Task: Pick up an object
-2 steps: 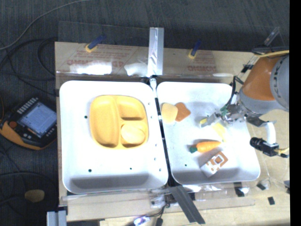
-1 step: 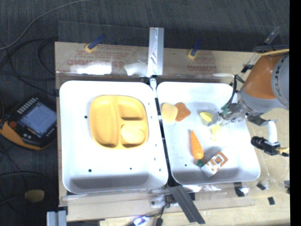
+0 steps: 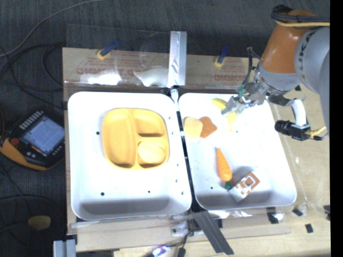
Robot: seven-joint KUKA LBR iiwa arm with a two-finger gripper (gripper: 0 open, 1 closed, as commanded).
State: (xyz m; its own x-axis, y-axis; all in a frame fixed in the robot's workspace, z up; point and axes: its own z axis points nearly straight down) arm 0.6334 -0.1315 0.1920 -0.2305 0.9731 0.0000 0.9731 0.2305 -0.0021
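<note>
Orange carrot [image 3: 223, 165], end effector [image 3: 236, 105] over right bin [image 3: 278, 165]

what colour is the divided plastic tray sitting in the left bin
Yellow. The divided plastic tray shows best in the camera view, lying in the left white bin.

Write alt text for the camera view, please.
The gripper hovers at the right bin's far edge by a yellow piece; a carrot, small box and two pale pieces lie there. A yellow tray sits in the left bin.
</note>
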